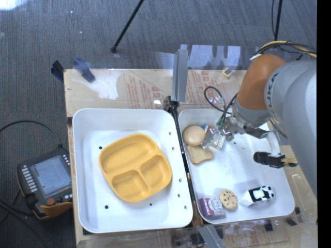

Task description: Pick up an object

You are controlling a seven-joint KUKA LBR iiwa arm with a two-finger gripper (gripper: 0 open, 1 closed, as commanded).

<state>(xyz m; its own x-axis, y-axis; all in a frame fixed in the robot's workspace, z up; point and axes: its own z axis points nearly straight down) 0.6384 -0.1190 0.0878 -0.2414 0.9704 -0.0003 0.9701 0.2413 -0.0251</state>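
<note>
The hand (219, 137) is hanging low over the upper left part of the right bin (235, 173), with the arm reaching in from the right of the frame. Its opening is blurring into cabling and glare. Whether it is wide or narrow cannot be told, and no object is visibly gripped.

The nearest candidates are lying to the left of the hand. A round tan bun (193, 135) is sitting just beside it at about the same height in the frame. A flat tan slice (199, 154) is lying to the lower left, appearing to touch the bun's lower edge. The bun is offering no long axis; the slice is running roughly left to right. Judging from this, a short shift toward frame left would be placing the hand over the bun.

Well apart, along the bin's lower edge, a maroon box (211, 206), a cookie (227, 199) and a black-and-white carton (260, 194) are resting. In the left bin (88, 138) a yellow divided plate (135, 167) is lying flat.

Contact between hand and bun cannot be made out — the gap is too small to read. The arm is covering the right bin's upper right corner, and the tabletop (134, 89) is showing bare above both bins.
</note>
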